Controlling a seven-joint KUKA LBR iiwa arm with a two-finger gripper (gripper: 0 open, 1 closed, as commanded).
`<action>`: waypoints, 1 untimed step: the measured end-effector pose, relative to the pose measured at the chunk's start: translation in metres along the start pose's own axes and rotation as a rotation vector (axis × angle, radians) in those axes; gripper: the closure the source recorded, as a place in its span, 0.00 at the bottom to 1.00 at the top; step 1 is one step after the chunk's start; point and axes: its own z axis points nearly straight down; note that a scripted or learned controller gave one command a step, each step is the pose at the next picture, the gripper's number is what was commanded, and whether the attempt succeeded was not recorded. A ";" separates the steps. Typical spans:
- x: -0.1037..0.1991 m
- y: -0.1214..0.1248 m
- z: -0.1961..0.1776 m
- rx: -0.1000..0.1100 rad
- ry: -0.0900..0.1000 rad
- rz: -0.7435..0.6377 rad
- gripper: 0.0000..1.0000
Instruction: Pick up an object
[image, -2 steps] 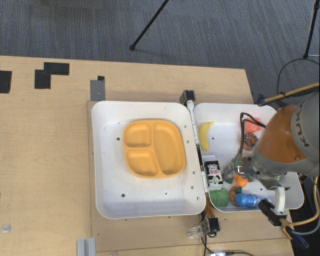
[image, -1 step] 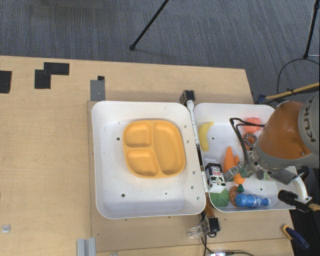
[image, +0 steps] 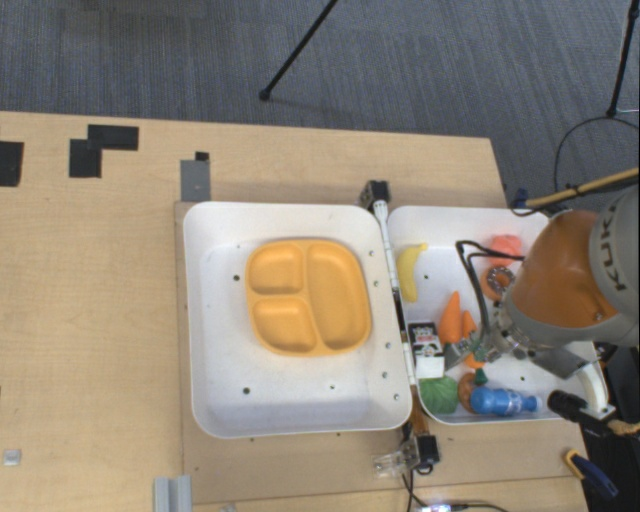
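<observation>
Risk: blue plastic bottle (image: 503, 403), green round toy (image: 439, 393) and orange carrot-shaped toy (image: 453, 318) crowd the right white bin (image: 440, 225) under the gripper (image: 478, 352) (jaw state indeterminable), so jaws may snag two or glance off.

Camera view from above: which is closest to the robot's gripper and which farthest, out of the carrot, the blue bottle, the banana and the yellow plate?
Measured from the gripper, low in the right bin:
1. Carrot, just up-left of it.
2. Blue bottle, below it by the bin's near edge.
3. Banana, up-left by the divider.
4. Yellow plate, in the left bin.
</observation>
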 end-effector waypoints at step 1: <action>0.002 0.001 0.000 0.000 -0.007 -0.054 0.00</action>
